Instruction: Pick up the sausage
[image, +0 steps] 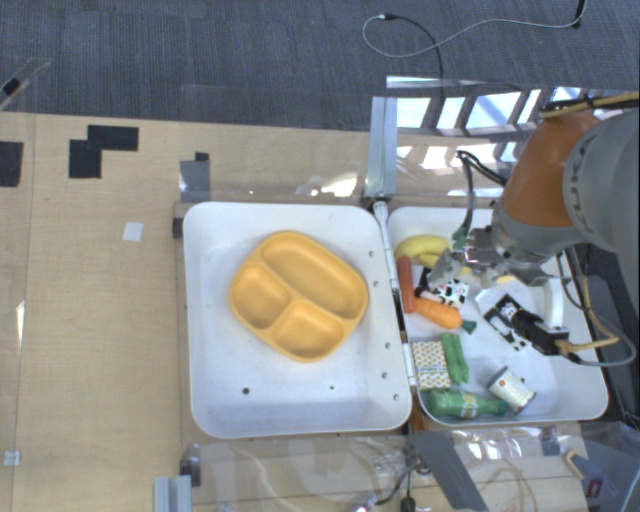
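Gripper (452, 272): hangs low over the right bin (580, 395), in the crowd of items near its left side; whether the jaws are spread or pressed together cannot be told, as arm and clutter hide them.
Sausage (404, 283): a red-orange link lying lengthwise along the right bin's left wall, just left of the jaws, apart from them.
Banana (421, 246): just left of and behind the jaws, touching or nearly touching the sausage's far end.
Carrot (438, 313): directly in front of the jaws, angled, its tip close to the sausage's near end.
Black-and-white toy (452, 292): right under the jaws, between them and the carrot.
Green pieces (455, 358): further in front of the jaws, beside a patterned packet (431, 363).
Green bottle (465, 404): at the front wall.
Small can (511, 388): front right of the jaws.
Yellow divided plate (298, 294): in the left bin (220, 400), well left of the jaws.
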